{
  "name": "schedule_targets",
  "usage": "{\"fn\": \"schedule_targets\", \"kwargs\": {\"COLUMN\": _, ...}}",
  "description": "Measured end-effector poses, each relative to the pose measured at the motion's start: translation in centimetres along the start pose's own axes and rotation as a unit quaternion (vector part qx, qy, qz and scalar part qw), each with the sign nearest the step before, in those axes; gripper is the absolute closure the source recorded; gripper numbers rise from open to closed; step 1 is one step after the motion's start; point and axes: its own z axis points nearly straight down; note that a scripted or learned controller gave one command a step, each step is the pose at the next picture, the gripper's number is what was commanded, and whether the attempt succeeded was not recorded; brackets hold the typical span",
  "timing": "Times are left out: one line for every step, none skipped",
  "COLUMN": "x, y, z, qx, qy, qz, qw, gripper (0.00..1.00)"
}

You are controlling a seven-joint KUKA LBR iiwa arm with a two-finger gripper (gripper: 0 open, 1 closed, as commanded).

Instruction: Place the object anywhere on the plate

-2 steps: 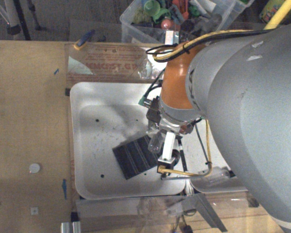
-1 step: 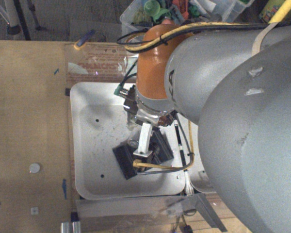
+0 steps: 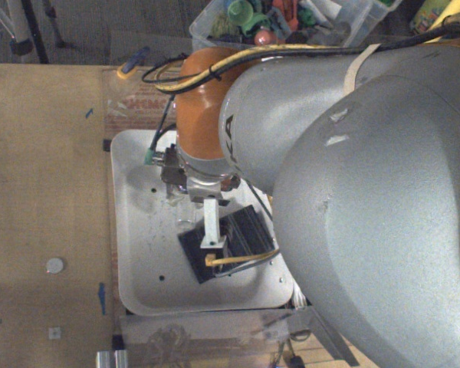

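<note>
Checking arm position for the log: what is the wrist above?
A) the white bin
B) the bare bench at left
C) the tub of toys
A: the wrist hangs over the floor of the white bin, away from the bench and the tub.

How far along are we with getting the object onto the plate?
Done: nothing I can confirm. In hand: the arm reaches over the white bin, with its gripper above the bin's middle; whether it holds anything is hidden. Left: seemingly the placement itself, though the arm covers the bin's right side, so I can't judge what lies there.
</note>
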Motion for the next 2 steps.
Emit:
{"fn": "schedule_targets", "kwargs": {"x": 0.0, "y": 0.01, "z": -0.02, "qx": 0.0, "qy": 0.0, "qz": 0.0, "qw": 1.0, "gripper": 0.0}}
{"fn": "schedule_targets", "kwargs": {"x": 0.1, "y": 0.01, "z": -0.99, "qx": -0.001, "qy": 0.0, "qz": -0.001, "qw": 1.0, "gripper": 1.0}}
